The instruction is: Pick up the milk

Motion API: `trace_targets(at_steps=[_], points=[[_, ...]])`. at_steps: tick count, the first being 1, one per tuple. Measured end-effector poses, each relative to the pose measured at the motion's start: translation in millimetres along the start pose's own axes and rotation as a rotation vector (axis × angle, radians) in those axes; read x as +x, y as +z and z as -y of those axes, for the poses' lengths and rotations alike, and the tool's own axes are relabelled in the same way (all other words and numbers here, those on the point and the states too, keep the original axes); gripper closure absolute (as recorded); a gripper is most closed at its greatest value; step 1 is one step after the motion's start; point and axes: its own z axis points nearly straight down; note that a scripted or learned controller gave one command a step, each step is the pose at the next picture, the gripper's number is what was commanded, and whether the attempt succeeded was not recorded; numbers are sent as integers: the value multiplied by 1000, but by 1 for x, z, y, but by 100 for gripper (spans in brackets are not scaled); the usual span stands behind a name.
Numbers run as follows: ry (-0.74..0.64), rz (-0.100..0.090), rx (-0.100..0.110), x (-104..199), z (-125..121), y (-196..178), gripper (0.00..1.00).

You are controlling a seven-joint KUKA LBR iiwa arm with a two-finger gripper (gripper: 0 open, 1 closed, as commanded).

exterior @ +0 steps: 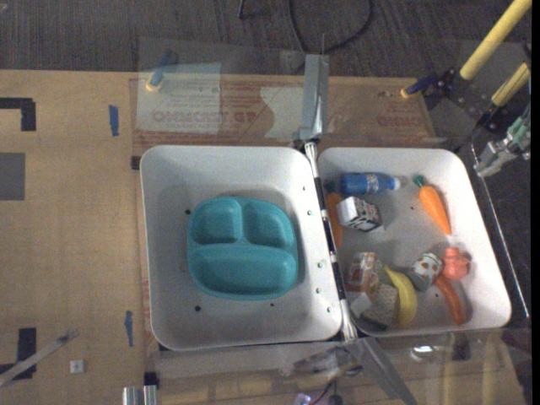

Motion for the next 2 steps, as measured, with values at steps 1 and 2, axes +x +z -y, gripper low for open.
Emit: trace_targets(at_steps=[1,2], points=[[-25,-4,4,58,-4,61,100],[110,-5,5,54,5,64,100]])
